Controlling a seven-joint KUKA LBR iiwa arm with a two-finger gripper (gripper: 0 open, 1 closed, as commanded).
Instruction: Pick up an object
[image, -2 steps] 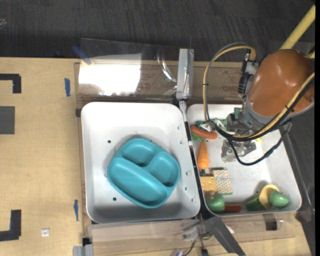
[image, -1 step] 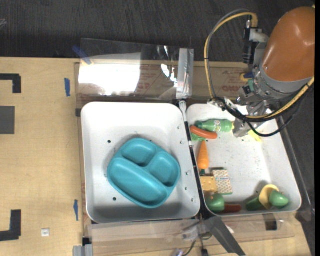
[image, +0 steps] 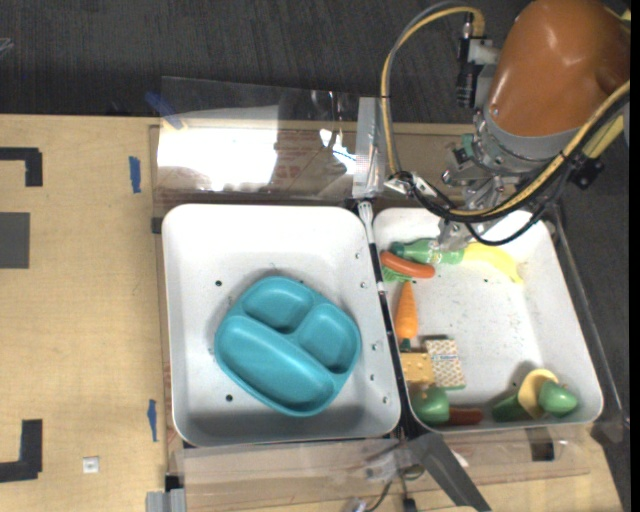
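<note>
Orange carrot (image: 406, 312) lies along the left wall of the right bin (image: 570, 300), with a red sausage (image: 407, 265) and a green piece (image: 425, 251) just above it. The gripper (image: 452, 238) hangs over that green piece in the upper middle of the frame; I cannot tell its finger state. Descending straight seems best, since the divider wall is near on the left. Open floor lies toward the right. The left bin (image: 190, 250) holds a teal tray (image: 288, 343).

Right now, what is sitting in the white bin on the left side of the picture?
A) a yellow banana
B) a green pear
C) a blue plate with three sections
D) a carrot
C: the left bin holds a teal-blue divided plate with three compartments, while the carrot and the other toy foods lie in the right bin.
</note>
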